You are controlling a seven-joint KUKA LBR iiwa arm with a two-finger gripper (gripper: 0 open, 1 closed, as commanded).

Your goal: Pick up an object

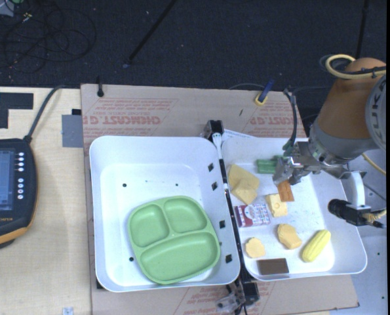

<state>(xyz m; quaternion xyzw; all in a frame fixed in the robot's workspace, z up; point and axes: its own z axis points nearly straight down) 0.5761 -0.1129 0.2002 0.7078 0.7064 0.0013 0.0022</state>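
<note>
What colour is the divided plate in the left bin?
Light green, plain with no pattern. The divided plate shows clearly in the camera view.

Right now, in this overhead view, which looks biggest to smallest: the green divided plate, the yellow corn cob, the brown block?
1. The green divided plate, by far the largest.
2. The yellow corn cob.
3. The brown block, though it looks close to the corn in size, so that order is unsure.

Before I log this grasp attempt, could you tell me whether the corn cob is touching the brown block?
Apart. The camera view shows bare white bin floor between the corn cob and the brown block in the right bin.
</note>
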